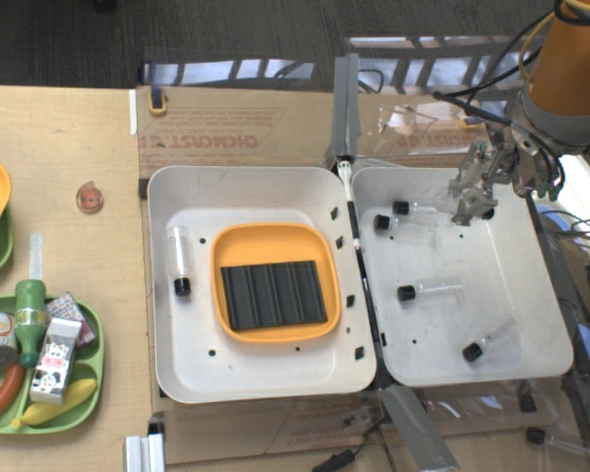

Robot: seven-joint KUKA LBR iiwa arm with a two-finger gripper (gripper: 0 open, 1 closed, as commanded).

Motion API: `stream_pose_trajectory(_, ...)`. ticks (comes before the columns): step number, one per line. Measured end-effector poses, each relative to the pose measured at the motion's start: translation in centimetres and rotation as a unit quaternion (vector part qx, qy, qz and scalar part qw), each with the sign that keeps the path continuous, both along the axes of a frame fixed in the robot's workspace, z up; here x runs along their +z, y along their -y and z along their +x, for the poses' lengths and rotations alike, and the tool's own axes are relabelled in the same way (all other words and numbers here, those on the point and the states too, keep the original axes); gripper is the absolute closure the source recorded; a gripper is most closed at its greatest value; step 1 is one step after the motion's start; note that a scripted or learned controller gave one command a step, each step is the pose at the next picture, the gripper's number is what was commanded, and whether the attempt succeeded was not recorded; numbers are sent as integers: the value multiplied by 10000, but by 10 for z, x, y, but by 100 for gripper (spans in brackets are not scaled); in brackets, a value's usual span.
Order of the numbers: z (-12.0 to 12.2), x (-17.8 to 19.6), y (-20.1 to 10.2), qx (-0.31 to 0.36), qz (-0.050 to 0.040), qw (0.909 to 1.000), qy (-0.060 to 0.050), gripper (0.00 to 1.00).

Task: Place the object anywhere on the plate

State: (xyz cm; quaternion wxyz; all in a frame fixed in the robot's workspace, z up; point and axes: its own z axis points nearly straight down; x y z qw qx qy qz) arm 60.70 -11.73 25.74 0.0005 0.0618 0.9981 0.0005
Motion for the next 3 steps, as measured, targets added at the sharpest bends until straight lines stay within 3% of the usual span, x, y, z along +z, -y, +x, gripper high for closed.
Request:
stream_pose_trajectory(1, 41, 7, 49, 27, -4, 10000, 16, 100)
stream_pose_trajectory(2, 49, 64, 93, 1282, -10, 9917, 26, 100)
stream_pose_trajectory(3, 53, 146, 105, 2517, -11, 9678, 30, 100)
